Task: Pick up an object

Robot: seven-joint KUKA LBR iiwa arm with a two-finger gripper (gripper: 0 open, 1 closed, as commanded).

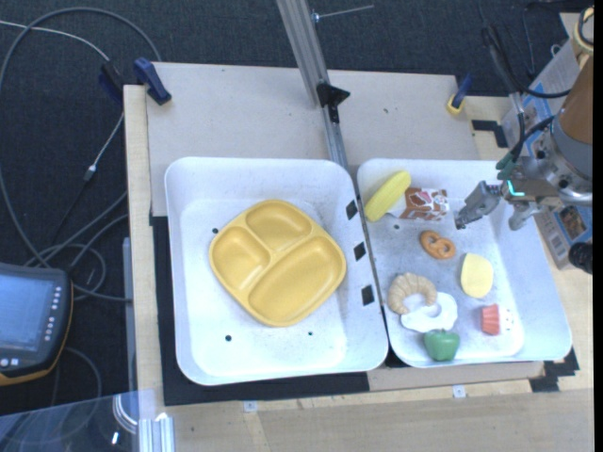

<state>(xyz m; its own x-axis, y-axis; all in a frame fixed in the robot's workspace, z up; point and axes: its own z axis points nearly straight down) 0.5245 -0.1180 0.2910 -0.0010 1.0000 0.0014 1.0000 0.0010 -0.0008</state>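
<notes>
- A handheld screen unit [28, 323] sits at the far left, off the counter [236, 111], with cables looping above it.
- The left bin [188, 186] holds a yellow divided plate [277, 262] with three compartments, lying flat near the bin's middle.
- A grey metal pole [306, 40] slants down from the top to the seam between the two bins.
- The right bin [546, 299] carries the toy foods. A yellow banana [387, 195] lies at its upper left corner, with a small red-and-white carton [426, 202] just beside it.
- Below those, a brown pretzel [437, 245] lies near the bin's middle; a pale yellow lemon [477, 275] is to its lower right.
- A tan croissant [413, 292] touches a white piece [429, 313], and a green pepper [441, 345] sits at the bin's front edge.
- A red-and-white strawberry slice [497, 319] lies near the front right.
- The claw [497, 210] hovers over the upper right of that bin, its fingers [474, 207] spread apart with nothing between them.
</notes>
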